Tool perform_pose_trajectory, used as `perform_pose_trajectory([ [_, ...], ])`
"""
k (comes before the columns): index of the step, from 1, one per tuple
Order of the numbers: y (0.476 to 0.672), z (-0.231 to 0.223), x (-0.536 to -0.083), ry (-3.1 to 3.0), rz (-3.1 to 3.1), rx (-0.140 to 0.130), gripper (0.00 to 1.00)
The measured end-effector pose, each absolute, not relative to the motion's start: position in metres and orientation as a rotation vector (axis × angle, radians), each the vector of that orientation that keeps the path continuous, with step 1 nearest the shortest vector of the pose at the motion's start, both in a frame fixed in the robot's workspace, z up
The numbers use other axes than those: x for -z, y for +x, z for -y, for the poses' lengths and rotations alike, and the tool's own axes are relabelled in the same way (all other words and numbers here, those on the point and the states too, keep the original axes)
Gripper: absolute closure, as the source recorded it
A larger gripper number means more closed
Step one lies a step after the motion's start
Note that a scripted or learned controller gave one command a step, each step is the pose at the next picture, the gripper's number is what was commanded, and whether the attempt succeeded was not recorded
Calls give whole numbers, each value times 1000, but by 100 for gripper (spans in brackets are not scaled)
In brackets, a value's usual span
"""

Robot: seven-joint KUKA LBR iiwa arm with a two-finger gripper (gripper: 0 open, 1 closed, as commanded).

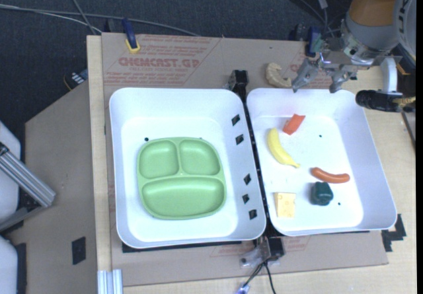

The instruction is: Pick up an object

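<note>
The pincer (323, 81) is hanging wide and holding nothing over the far rim of the right bin (370, 154), while the red block (294, 123), banana (280, 147), sausage (330, 176), dark green lump (322, 193) and cheese square (285, 204) are lying well apart inside, leaving open floor along its right wall.

Five small objects lie loose in the right bin (370, 154), none touching another. An orange-red block (294, 123) sits tilted near the far side. Just below it a yellow banana (280, 148) lies curved, running down toward the middle. A red-orange sausage (330, 176) lies flat to the right. Just beneath it sits a dark green lump (322, 193), and left of that a pale yellow cheese square (285, 205)
</note>
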State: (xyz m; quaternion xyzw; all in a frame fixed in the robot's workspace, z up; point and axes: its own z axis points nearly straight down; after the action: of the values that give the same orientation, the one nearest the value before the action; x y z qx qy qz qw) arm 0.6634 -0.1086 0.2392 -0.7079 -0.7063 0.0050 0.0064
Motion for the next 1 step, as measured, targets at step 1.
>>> perform_pose_trajectory([
  [1, 666, 108, -248, -2220, 2221, -1, 0],
])
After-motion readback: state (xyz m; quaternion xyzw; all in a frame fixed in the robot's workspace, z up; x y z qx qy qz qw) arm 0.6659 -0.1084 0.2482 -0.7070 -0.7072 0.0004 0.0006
